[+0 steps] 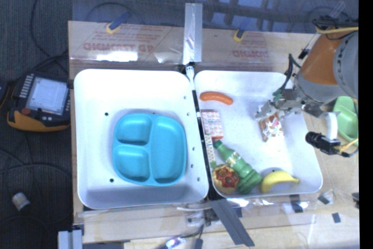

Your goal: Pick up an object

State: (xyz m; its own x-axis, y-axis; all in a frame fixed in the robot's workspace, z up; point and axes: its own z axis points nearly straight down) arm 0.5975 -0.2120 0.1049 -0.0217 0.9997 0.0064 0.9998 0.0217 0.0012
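In the right bin (303,151), my gripper (275,108) hangs low over the right-hand middle, just above a small red-and-white packet (272,126). The packet lies on the bin floor under the gripper's tip, and I cannot tell whether they touch. An orange sausage-shaped piece (216,98) lies at the bin's back left. A flat printed wrapper (211,123) lies along the left wall. A green bottle (236,165) lies on a slant toward the front, with a red-and-yellow item (225,178) at its left. A yellow banana (277,180) rests at the front.
The left bin (93,96) holds a blue divided plate (150,147). A metal strip (193,32) stands behind the divide between the bins. A pale green object (347,116) sits outside the right bin's right wall. A handheld device (41,103) lies on the floor at the left.
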